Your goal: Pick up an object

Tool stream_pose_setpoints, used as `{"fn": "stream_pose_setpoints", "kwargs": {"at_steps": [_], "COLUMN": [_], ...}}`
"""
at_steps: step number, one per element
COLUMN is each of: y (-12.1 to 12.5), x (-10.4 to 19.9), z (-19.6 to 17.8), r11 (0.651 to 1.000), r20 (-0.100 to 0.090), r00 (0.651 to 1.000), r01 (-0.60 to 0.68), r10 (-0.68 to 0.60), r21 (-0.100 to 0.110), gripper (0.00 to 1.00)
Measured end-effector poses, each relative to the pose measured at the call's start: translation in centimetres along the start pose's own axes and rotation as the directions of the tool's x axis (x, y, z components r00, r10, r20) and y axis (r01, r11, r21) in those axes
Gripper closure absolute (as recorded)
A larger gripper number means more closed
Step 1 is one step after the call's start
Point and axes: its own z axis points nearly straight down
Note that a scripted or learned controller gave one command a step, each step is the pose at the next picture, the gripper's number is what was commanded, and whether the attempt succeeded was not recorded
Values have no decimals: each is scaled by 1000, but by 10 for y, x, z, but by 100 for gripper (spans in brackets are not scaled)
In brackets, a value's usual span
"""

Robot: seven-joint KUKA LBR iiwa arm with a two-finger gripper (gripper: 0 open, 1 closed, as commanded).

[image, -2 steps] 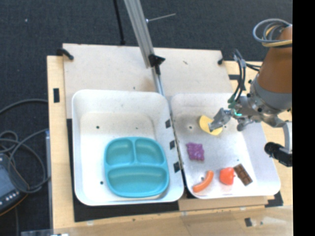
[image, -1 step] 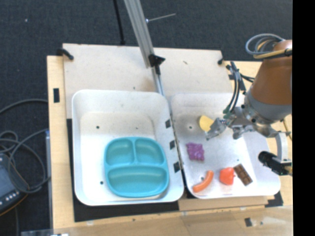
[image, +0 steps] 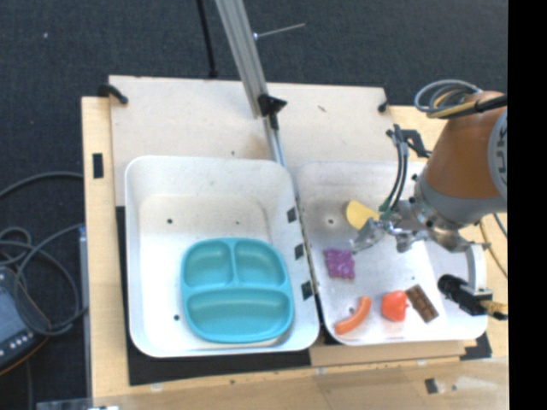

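In the right bin lie a yellow piece, a purple bunch of grapes, an orange carrot-like piece, a red-orange rounded object and a brown bar. My gripper hangs over the middle of this bin, just right of the yellow piece and up and to the right of the grapes. I see nothing held in it. The orange-banded wrist rises above it and covers the bin's right part.
The left bin holds a teal divided plate toward its front. A slanted metal pole comes down at the back between the two bins. Cables hang by the wrist.
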Motion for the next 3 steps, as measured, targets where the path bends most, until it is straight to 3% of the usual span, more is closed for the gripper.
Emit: {"fn": "stream_pose_setpoints", "kwargs": {"at_steps": [1,2,3], "y": [-1,2,-1], "x": [0,-2,-2], "z": [63,48,-15], "r11": [1000,1000,1000], "r20": [-1,1,1], "r00": [1000,1000,1000], "r01": [0,-5,4], "r10": [0,5,-4], "r21": [2,-8,-11], "gripper": [0,100,100]}}
